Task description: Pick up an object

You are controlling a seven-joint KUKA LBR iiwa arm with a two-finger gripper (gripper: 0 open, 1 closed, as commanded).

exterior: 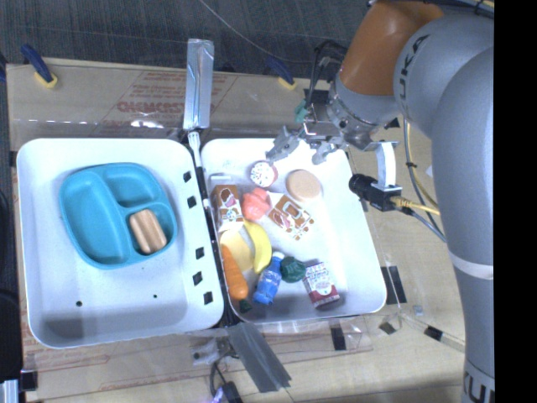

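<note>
- We observed the arm [436,99] reaching in from the right, its end effector [304,145] positioned above the far rim of the right bin [365,250].
- We found the two fingers [283,146] spread apart with nothing between them; the end effector gripped no object.
- We noted that the candidate objects lay clustered in the right bin, toward its left wall.
- Nearest the end effector we saw a small round sprinkled item [263,174] and a tan round disc [304,184], side by side, just below the fingertips.
- Below these we recorded a brown-and-white packet [225,203], a pink item [256,203] touching it, and a patterned red-and-white packet [290,216].
- Toward the near end we identified a banana [252,246], a carrot [234,274] along the left wall, a blue bottle [268,283], a dark green item [293,268] and a red can [322,285] lying on its side.
- In the left bin [50,309] we saw a blue divided plate [101,217] holding a hot dog bun [148,230] in its near right compartment.
- Both bins rested on the tabletop [101,91], touching along their shared edge.
</note>
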